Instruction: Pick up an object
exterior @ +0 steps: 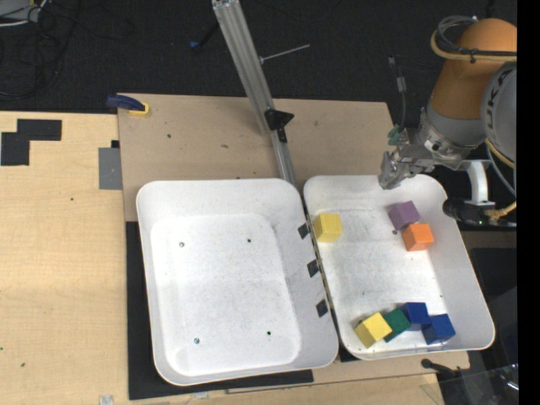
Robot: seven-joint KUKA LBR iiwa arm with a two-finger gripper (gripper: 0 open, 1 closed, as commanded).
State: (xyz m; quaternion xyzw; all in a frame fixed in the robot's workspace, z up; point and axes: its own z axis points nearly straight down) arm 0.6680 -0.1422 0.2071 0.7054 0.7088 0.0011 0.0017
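Observation:
My gripper (393,174) hangs over the far edge of the right bin (396,272), just behind a purple block (404,213). An orange block (418,236) sits against the purple one, on its near side. A yellow block (328,226) lies by the right bin's left wall. At the bin's near edge a yellow block (372,328), a green block (395,322) and two blue blocks (427,321) are bunched together. Nothing shows between the fingers.
The left bin (224,277) lies beside the right one, joined by black clips. A slanted metal rail (253,83) rises behind the bins. The grey and orange arm (468,74) fills the upper right.

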